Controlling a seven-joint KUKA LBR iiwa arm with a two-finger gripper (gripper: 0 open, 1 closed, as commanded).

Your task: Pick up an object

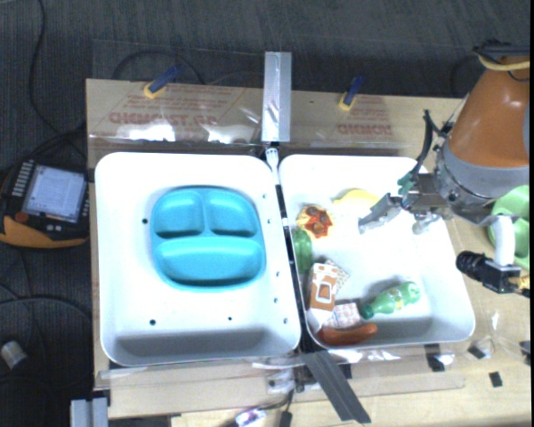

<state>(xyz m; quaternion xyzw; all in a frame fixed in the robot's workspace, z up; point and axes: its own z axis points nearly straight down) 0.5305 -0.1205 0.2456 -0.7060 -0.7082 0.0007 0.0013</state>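
My gripper (398, 220) hangs over the upper middle of the right bin (445, 274), open, with nothing between its fingers. A yellow fruit-like piece (352, 197) lies just left of it at the bin's back. A red and orange toy (316, 221) sits farther left. Along the bin's left wall lies a green piece (301, 250). Below that sit an orange and white packet (325, 283) and a small white box (344, 313). A green bottle (390, 299) lies on its side near the front, and a red sausage (348, 333) rests at the front wall.
The left bin (125, 310) holds a blue divided plate (205, 237). The bare floor of the right bin spreads under and right of the gripper. A metal bar (277, 96) stands behind the two bins. A handheld device (43, 201) lies off the bench at left.
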